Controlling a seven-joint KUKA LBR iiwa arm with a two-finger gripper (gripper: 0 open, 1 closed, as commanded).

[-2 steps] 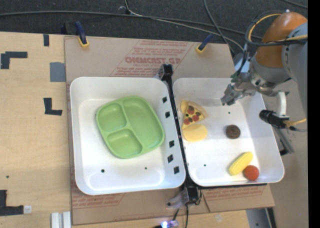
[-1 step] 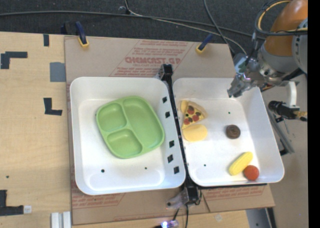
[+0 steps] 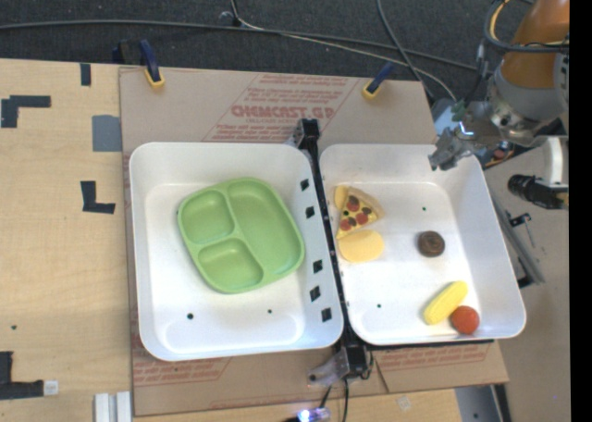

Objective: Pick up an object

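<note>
Bench (image 3: 55,226): light wood, with a brown cardboard sheet (image 3: 277,105) laid under both bins, clamped at its far edge.

Left bin (image 3: 157,318): shallow, white, at 9 o'clock of the scene centre. It holds a green divided tray (image 3: 240,235) with three compartments, lying flat near the bin's middle and tilted slightly on the diagonal.

Right bin (image 3: 490,254): shallow, white, at 3 o'clock, touching the left bin along a black divider strip.

Arm (image 3: 532,41): grey with orange band, entering at 2 o'clock. Gripper (image 3: 446,154) hangs over the right bin's 1 o'clock corner, above the rim. Whether it is open or closed cannot be told; nothing is visibly held.

Candidate objects, all resting on the right bin floor:
- Pizza slice (image 3: 355,210), at 10 o'clock of the bin, toward the divider.
- Pale yellow piece (image 3: 360,246), touching the pizza slice on its 6 o'clock side.
- Yellow oblong piece (image 3: 444,303), at 5 o'clock of the bin, lying diagonally.
- Orange-red ball (image 3: 465,319), just beside the oblong piece at its 4 o'clock end.
- Brown round piece (image 3: 430,243), near bin centre, apart from the others.
</note>
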